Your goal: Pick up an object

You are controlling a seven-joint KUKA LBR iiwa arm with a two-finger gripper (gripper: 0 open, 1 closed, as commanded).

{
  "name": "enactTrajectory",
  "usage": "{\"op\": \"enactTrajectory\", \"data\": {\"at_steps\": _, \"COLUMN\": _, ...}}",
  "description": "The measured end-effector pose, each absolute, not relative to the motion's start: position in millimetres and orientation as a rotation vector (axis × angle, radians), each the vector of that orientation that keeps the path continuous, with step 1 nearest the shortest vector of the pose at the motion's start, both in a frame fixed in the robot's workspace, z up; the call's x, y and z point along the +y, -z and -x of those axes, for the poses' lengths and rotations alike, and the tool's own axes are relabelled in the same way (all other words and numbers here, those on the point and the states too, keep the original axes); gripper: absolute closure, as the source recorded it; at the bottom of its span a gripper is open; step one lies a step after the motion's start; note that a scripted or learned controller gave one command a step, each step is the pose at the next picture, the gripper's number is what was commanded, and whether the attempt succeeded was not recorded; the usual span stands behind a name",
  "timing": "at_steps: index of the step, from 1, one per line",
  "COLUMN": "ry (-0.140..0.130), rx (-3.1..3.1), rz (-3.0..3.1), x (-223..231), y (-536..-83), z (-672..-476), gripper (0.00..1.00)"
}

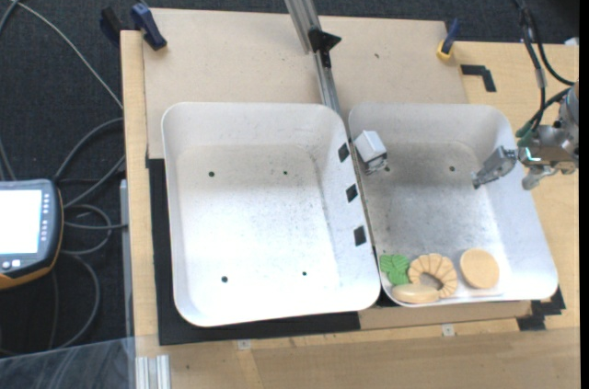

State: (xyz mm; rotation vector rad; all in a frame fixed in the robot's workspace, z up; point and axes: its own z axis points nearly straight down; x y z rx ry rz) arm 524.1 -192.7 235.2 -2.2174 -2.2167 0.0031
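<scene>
Along right bin's (515,203) near wall, toy foods (433,275).

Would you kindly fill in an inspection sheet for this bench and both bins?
Surface: wooden bench bearing left bin and right bin, side by side.
Job's things: green piece, croissant-like ring, tan disc, pale oval, bunched at right bin's near edge.
Clutter: small grey block by the divider.
Grippers: hand over right bin's right side, holding nothing.
Cables: loops on floor, left.
Surroundings: dark carpet, pendant screen, blue clamp.
</scene>
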Motion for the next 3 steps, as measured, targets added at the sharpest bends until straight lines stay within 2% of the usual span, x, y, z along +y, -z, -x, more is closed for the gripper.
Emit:
{"op": "enactTrajectory", "data": {"at_steps": 1, "ry": 0.001, "rx": -2.221, "rz": 2.219, "x": -193, "y": -237, "z": -525.1, "gripper": 0.00}}
{"op": "enactTrajectory", "data": {"at_steps": 2, "ry": -0.004, "rx": -2.216, "rz": 2.216, "x": -195, "y": -174, "z": -523.9, "gripper": 0.00}}
{"op": "enactTrajectory", "data": {"at_steps": 3, "ry": -0.003, "rx": -2.216, "rz": 2.216, "x": -192, "y": -131, "z": -519.0, "gripper": 0.00}}
